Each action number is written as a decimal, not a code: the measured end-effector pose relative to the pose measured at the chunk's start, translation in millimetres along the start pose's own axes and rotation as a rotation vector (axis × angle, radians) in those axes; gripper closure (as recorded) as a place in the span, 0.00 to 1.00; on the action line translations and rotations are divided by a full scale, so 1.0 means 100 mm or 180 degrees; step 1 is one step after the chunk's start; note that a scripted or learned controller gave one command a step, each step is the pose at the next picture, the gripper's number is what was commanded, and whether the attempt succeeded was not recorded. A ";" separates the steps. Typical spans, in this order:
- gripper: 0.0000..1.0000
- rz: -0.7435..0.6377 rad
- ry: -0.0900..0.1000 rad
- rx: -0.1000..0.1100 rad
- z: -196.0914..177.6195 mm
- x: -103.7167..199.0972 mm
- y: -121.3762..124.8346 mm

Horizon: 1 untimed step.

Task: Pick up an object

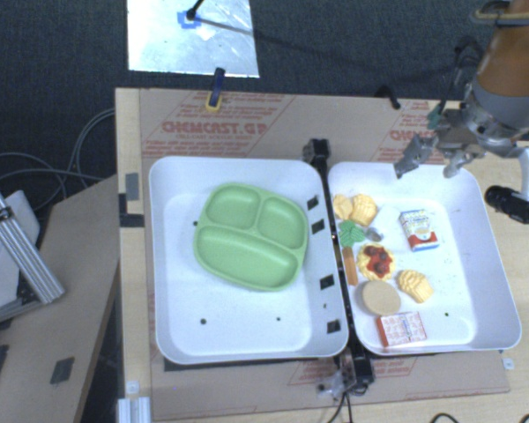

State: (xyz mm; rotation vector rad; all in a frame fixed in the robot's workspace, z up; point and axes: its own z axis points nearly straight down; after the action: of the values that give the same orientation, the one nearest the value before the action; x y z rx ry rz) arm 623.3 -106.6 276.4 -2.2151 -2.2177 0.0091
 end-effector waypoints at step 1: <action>0.00 -0.0006 -0.0005 -0.0036 -0.07 0.00 0.02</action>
State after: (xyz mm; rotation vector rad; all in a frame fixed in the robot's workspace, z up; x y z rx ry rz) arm 625.1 -106.5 282.8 -2.2195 -2.2261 -0.0017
